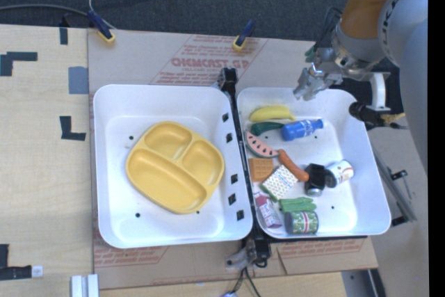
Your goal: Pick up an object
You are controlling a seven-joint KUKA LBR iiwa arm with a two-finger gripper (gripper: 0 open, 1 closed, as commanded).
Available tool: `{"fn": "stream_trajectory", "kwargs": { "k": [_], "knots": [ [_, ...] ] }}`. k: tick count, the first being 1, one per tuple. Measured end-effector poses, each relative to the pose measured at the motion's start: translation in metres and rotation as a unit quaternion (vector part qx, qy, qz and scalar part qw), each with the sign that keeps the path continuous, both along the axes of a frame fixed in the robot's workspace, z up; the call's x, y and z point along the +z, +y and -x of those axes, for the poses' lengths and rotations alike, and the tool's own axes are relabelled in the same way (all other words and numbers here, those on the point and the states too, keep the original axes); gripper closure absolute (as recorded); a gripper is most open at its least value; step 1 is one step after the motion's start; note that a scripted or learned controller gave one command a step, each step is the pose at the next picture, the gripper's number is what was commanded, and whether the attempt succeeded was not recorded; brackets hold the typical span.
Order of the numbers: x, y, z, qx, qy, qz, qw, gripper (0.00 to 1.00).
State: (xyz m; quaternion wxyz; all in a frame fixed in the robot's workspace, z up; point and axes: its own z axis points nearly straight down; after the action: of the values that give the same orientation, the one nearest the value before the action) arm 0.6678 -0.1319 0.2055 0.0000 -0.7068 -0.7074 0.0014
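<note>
Holding banana (271, 113) and bottle (302, 129), the right bin (361, 149); tool (306, 90) state unclear.

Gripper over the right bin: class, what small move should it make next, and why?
Probably lower toward the banana. The gripper hangs above the right bin's far edge, holding nothing, and the banana lies nearest, with bare floor beyond it.
</note>
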Motion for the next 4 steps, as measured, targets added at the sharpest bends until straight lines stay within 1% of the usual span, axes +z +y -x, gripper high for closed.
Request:
{"fn": "stream_trajectory", "kwargs": {
  "k": [1, 2, 3, 4],
  "knots": [
    [-0.003, 0.003, 0.013, 0.0, -0.001, 0.0, 1.0, 1.0],
    [-0.025, 0.011, 0.004, 0.0, 0.0, -0.0002, 1.0, 1.0],
    [-0.007, 0.02, -0.001, 0.0, -0.001, -0.001, 1.0, 1.0],
    [-0.004, 0.036, 0.0, 0.0, -0.001, -0.0009, 1.0, 1.0]
  ]
}}
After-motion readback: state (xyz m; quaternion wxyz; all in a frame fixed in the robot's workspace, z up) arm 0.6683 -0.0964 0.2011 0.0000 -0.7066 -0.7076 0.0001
